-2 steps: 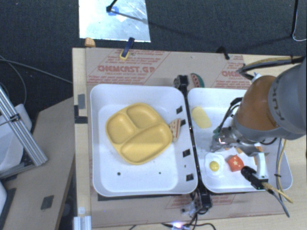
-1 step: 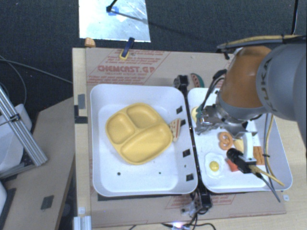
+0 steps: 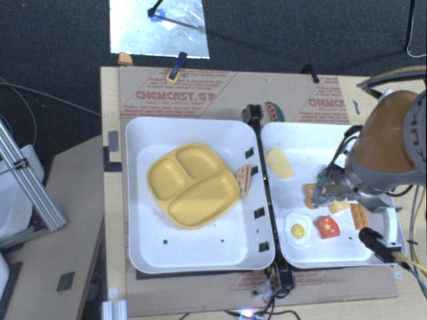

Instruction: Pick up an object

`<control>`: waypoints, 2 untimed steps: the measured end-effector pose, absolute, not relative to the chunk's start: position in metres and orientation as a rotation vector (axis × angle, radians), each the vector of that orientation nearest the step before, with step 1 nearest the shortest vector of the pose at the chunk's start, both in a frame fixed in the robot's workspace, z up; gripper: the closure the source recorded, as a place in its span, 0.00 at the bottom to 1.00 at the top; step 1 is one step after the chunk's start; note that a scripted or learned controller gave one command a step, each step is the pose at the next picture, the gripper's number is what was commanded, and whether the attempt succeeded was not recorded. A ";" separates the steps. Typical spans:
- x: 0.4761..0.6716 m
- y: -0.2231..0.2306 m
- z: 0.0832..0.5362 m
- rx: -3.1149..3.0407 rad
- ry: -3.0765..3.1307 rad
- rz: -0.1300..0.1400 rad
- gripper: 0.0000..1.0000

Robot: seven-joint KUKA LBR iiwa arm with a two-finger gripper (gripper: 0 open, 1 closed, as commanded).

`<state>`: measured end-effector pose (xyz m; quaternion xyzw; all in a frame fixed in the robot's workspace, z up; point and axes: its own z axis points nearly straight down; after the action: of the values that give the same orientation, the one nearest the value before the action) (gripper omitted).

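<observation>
Dark carpet (image 3: 53, 39) (foil sheet (image 3: 160, 19) lying).

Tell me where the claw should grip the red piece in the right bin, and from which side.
Grip the red piece across its left and right sides, coming straight down from above. It lies low on the bin floor, with the fried egg to its left and a little bare floor between them; the front wall lies below it in the view. A side approach looks blocked.

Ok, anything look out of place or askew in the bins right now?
One thing: a small striped food piece in the left bin leans against the yellow divided plate rather than lying flat. The right bin items lie scattered but intact, with the tool among them.
</observation>
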<state>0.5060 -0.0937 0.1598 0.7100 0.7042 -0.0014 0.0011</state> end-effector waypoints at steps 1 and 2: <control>0.489 -0.002 0.185 2.208 2.236 0.008 1.00; 0.487 0.067 0.213 2.208 2.234 0.007 1.00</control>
<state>0.4871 0.0672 0.2127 0.7030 0.7112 0.0023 0.0004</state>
